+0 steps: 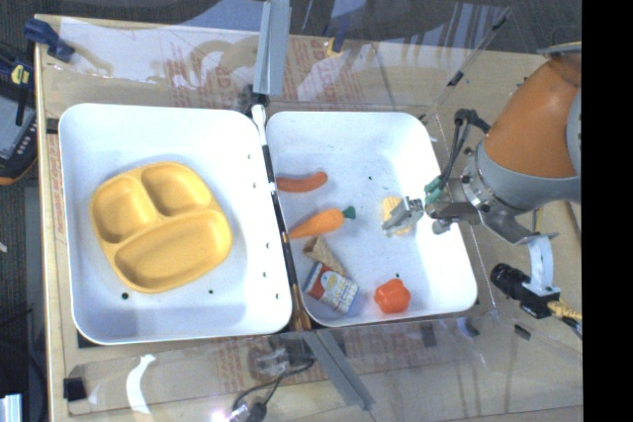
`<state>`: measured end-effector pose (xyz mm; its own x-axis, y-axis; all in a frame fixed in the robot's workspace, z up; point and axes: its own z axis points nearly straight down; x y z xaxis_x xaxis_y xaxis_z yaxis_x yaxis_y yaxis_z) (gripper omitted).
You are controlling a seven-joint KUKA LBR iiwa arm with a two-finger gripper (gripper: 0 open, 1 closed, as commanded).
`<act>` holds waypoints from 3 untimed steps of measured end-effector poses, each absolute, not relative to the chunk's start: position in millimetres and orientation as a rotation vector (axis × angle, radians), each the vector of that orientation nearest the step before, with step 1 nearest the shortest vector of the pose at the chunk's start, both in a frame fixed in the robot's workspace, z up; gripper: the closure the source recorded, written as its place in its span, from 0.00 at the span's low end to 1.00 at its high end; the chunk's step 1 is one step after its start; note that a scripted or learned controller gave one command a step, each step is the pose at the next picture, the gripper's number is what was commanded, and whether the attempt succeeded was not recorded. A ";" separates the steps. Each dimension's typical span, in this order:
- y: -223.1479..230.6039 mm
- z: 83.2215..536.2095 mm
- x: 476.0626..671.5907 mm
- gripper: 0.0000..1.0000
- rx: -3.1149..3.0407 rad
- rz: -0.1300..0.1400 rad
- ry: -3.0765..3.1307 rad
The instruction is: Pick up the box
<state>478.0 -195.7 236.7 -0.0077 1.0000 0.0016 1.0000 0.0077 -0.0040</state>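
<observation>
Box (331, 289) lies against right bin's (415, 128) near-left rim.

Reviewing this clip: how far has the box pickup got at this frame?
Nothing looks done: the box lies on the floor of the right bin, near the front wall. In hand: the gripper hangs above a yellowish item, away from the box. Left: reaching, grasping, lifting.

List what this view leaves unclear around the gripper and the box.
- Gripper: too small to tell if the jaws are open or shut, or what the yellowish bit there is.
- Box: print too small to read.
- Arm: cut off by the camera view's right side.
</observation>
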 end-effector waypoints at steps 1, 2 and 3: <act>-120.0 137.2 475.9 0.00 -2.285 0.006 -2.148; -112.1 92.5 477.0 0.00 -2.197 0.004 -2.255; -114.1 93.1 477.3 0.00 -2.110 0.003 -2.339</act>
